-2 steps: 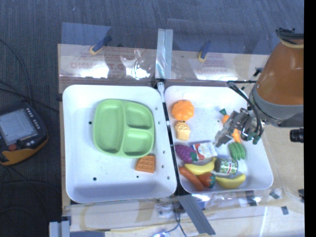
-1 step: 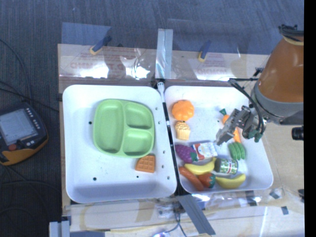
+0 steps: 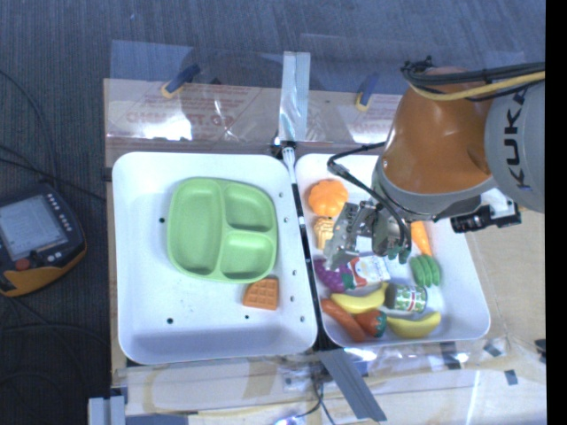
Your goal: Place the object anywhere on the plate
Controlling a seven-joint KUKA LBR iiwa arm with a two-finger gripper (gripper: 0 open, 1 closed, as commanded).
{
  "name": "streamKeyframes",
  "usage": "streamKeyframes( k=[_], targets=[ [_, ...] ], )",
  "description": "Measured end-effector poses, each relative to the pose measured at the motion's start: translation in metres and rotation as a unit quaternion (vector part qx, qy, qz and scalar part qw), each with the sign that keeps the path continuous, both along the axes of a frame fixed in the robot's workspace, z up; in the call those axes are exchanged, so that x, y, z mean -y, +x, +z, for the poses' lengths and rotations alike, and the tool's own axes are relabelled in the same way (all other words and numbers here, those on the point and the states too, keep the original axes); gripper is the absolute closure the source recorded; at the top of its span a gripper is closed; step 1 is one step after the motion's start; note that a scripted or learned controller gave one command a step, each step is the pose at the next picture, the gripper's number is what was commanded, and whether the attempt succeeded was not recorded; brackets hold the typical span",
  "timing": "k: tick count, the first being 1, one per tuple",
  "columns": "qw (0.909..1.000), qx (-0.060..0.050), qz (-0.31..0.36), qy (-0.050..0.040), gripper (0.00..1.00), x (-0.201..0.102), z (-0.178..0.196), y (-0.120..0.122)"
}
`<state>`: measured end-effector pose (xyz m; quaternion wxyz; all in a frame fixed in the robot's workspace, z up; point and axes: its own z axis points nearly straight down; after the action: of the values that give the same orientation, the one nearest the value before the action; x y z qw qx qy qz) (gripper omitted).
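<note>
A green divided plate (image 3: 221, 228) lies in the left white bin (image 3: 142, 326). A tan waffle-like toy (image 3: 261, 294) rests on the bin floor just off the plate's lower right corner. My gripper (image 3: 347, 244) hangs low over the right white bin (image 3: 474, 317), above a heap of toy food. Directly beneath it are a purple eggplant (image 3: 333, 278) and a white-and-red packet (image 3: 368, 271). An orange fruit (image 3: 326, 197) and a yellow corn piece (image 3: 324, 229) sit to the gripper's upper left.
The right bin also holds a yellow banana (image 3: 356, 303), a labelled can (image 3: 406, 299), a green pepper (image 3: 426, 269), a carrot (image 3: 421, 237) and a red piece (image 3: 347, 320). The ridge between the bins (image 3: 301, 237) runs left of the gripper. A handheld pendant (image 3: 37, 237) lies far left.
</note>
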<state>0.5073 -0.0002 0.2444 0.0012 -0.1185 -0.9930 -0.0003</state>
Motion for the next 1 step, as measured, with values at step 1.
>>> streamKeyframes(
  k=[1],
  targets=[
    [0.9999, 0.002, -0.012, -0.0016, 1.0, 0.0861, 0.0118, 0.051]
  ],
)
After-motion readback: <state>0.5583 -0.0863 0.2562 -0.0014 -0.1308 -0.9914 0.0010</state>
